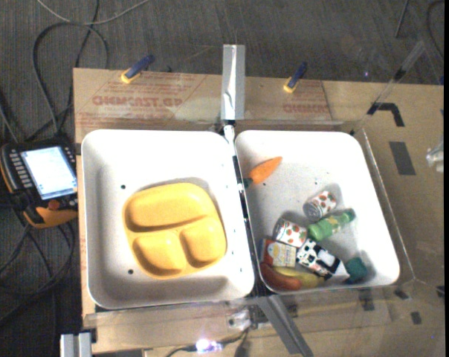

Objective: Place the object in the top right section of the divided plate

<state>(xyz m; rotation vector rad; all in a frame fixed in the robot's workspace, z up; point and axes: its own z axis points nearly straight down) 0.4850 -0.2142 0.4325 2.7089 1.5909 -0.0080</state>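
Divided plate (177, 228) sits in the left bin (98, 162) — every candidate object's in the right bin (358, 162), carrot (264, 169) alone, others jumbled together. Can't tell the hand's state. Risk: grabbing two from that clump.

yellow divided plate (177, 228) in left bin (98, 199), toys in right bin (358, 169)

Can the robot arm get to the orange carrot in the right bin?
Probably yes. The carrot lies alone near the top left corner of the right bin, apart from the toy pile, with nothing over it.
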